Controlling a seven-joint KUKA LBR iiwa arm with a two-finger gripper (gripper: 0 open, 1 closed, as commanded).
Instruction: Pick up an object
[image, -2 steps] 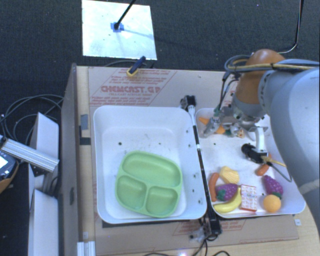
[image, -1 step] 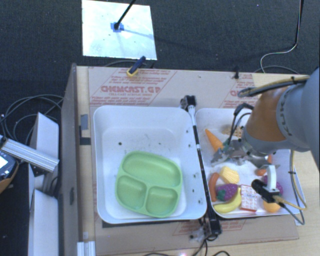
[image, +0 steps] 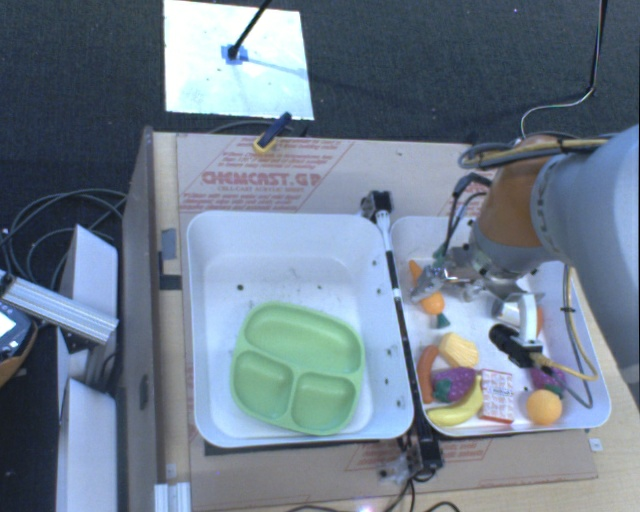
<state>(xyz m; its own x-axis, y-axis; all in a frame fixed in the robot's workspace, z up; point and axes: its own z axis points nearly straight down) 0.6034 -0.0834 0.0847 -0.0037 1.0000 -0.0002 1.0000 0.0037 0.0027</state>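
The pincer (image: 437, 277) hangs low in the right bin (image: 590, 400) – I cannot tell its state – just above a small orange toy fruit (image: 432, 304), round and glossy, lying near the bin's left wall.

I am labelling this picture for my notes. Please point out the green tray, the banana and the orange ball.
green divided tray (image: 297, 366), camera view, its middle ridge.
toy banana (image: 457, 410), camera view, mid curve.
orange ball (image: 544, 405), camera view, its centre.
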